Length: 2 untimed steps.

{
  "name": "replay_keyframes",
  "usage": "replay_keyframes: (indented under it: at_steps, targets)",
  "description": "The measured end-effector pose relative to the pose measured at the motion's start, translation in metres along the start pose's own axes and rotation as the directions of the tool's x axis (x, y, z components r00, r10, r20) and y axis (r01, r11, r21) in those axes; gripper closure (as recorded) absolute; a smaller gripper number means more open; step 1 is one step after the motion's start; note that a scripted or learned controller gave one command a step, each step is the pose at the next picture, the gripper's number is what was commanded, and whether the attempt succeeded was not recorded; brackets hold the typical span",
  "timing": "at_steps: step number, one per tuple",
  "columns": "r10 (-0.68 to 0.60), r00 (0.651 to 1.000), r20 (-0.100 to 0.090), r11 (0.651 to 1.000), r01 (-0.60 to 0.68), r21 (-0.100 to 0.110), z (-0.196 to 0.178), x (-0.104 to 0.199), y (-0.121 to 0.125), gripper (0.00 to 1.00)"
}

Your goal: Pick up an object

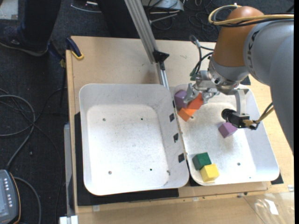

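My gripper [196, 97] hangs over the far left corner of the right bin [261, 169], close to the divider between the bins. An orange block [190, 108] sits tilted between its fingers, and the gripper is shut on it. Just left of the fingers, a purple block [179, 97] rests against the bin's wall. Further right on the bin floor lies a second purple block [227, 129]. A green block [202, 160] and a yellow block [209, 172] sit touching each other near the front edge.
The left bin [93, 171] lies beside the right one. A slanted metal pole [145, 27] runs down to the bins' far edge. A black cable fitting [233, 118] dangles from the arm above the right bin.
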State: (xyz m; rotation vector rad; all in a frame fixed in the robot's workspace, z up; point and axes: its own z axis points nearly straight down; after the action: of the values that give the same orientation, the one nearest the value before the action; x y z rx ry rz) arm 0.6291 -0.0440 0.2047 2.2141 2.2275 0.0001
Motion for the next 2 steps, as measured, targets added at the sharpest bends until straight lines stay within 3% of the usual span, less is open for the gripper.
replay_keyframes:
  at_steps: [1, 2]
  targets:
    - [0.012, 1.0, 0.002, 1.0, -0.012, 0.003, -0.002, -0.058, -0.019, 1.0]
    - [-0.003, 1.0, -0.005, 1.0, 0.003, 0.009, 0.011, 0.026, -0.088, 1.0]
